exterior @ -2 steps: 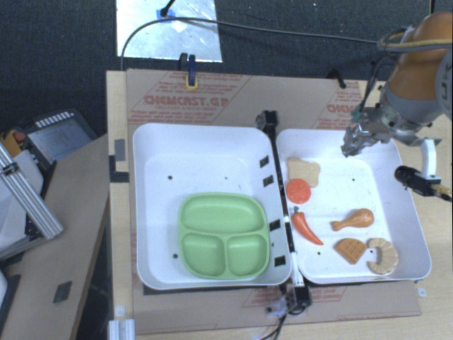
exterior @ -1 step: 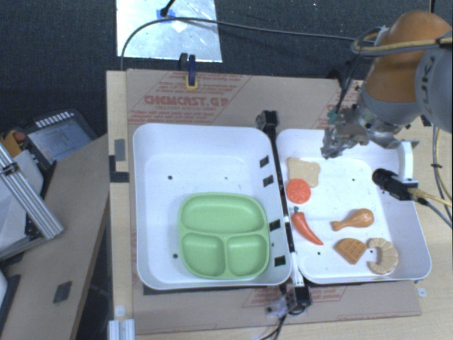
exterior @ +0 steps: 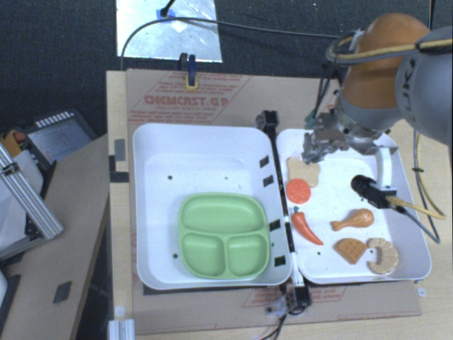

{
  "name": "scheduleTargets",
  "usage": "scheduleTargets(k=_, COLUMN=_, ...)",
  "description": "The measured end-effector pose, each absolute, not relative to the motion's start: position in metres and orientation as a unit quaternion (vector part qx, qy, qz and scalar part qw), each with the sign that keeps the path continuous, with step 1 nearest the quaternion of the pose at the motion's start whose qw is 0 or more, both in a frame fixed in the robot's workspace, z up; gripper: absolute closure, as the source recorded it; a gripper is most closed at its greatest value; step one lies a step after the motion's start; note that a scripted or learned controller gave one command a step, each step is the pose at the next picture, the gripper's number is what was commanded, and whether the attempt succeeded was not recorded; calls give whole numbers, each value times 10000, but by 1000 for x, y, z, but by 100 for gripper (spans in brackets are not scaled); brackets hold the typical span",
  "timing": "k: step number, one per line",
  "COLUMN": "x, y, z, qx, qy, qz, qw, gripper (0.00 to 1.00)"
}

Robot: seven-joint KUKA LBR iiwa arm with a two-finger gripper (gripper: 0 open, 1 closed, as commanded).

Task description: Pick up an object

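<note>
The gripper (exterior: 312,152), its state impossible to tell, hovers right of frame centre over the pale food piece (exterior: 303,171), apparently approaching; next comes descent and closure.

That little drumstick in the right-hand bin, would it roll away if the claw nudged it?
The drumstick would probably pivot more than roll: its fat end tapers to a thin handle, so it looks uneven. It seems to be smooth moulded plastic, likely stiff, light and a bit slippery. The bin has low walls that should stop it.
</note>
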State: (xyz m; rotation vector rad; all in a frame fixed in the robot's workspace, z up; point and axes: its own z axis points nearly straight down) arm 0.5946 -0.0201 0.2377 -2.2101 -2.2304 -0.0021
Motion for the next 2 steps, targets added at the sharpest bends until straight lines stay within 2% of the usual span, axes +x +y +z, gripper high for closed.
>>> scheduleTargets(k=1, x=567, y=33, z=240, qx=-7036, qy=-7106, qz=-4, qw=13, gripper=100)
scheduleTargets(k=2, x=553, y=82, z=243, qx=-7037, qy=-7105, qz=-4, qw=10, gripper=100)
